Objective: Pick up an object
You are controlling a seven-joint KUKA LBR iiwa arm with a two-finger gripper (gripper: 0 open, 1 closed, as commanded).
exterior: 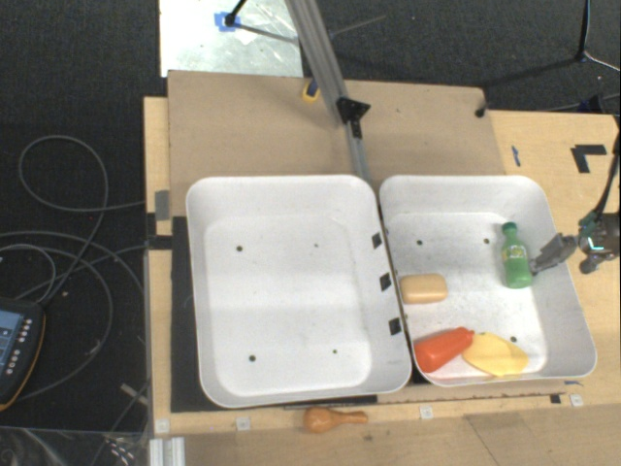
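- Beside the right bin's [558, 223] outer rim sits the gripper [572, 250]; whether it is released or clenched I cannot tell at this size
- Just inward of it stands the green bottle [516, 257], the nearest candidate; nothing is seen held
- Further inward lies the tan block [424, 288]; nearer the front wall lie the red piece [443, 348] and yellow piece [496, 354], touching
- Risk, as I judge it: the bottle looks slim and rounded; an off-centre approach could tip or roll it; the rim could block the descent

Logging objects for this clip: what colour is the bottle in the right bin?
Green bottle with a lighter label, seen in the camera view.
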